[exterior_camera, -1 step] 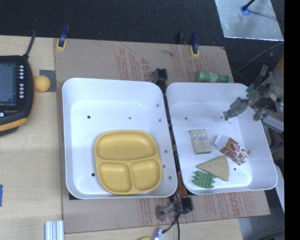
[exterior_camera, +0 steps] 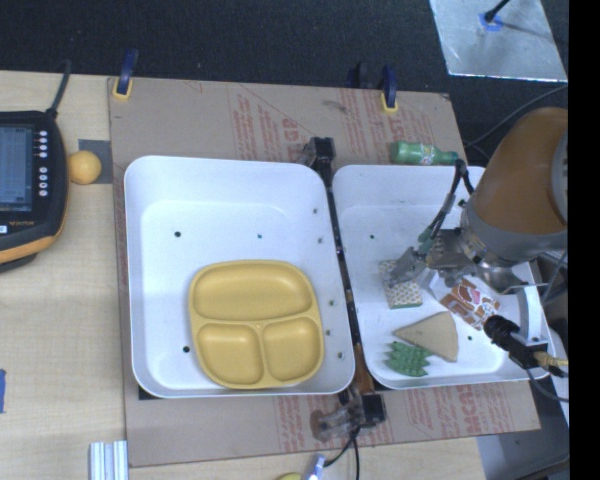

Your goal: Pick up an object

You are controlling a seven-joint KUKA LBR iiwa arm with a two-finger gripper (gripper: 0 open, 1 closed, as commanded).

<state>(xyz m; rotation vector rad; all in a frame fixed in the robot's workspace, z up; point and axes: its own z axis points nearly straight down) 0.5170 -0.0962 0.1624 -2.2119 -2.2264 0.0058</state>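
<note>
The two white bins sit side by side on the bench. The left bin (exterior_camera: pixel 160 198) has one yellow tray (exterior_camera: pixel 255 320) in it, with three little sections. The right bin (exterior_camera: pixel 380 193) has the small things, and the big grey arm (exterior_camera: pixel 520 193) with its orange band reaches down into it. At the end of the arm is the gripper (exterior_camera: pixel 412 266), low in the middle of the right bin, right over a small checked square block (exterior_camera: pixel 405 293). The gripper is down by that block, but it is too dark and small there to tell if the gripper is open or shut, or if it has hold of anything. Near it I count one tan wedge (exterior_camera: pixel 432 336), like a slice of bread, one green bumpy toy (exterior_camera: pixel 407 359), and one flat packet (exterior_camera: pixel 467 301) with red and white on it, just beside the arm. Things could go wrong from here. The block is small and flat, so it could slip out when the arm lifts. The packet lies very close, so the gripper might bump it or grab it too. The bin's middle wall is near as well, and the block could get pushed toward it.
</note>
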